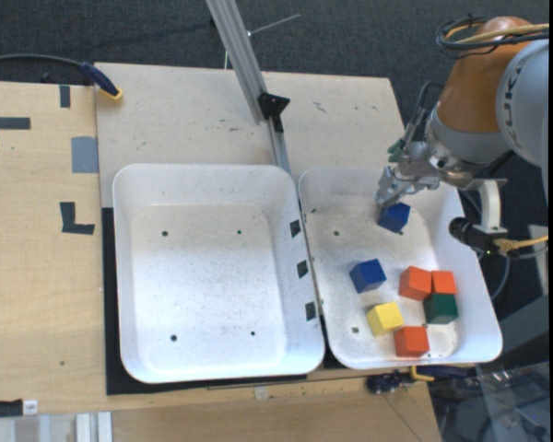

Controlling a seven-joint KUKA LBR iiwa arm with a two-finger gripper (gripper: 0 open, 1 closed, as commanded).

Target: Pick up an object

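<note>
A small blue cube [394, 217] sits tilted directly under the two-finger gripper [393, 198], apparently clamped between its fingertips, over the right white bin [336, 320]. Below this cube lie another blue cube [368, 274], two orange cubes [416, 283], a dark green cube [441, 308], a yellow cube [384, 318] and a further orange cube [411, 341].

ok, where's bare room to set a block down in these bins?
Left bin: bare floor from wall to wall. Right bin: free along the divider side and far-left corner. Crowded at the near right, where the yellow, orange, green and blue blocks cluster; the gripper sits over another blue block.
</note>
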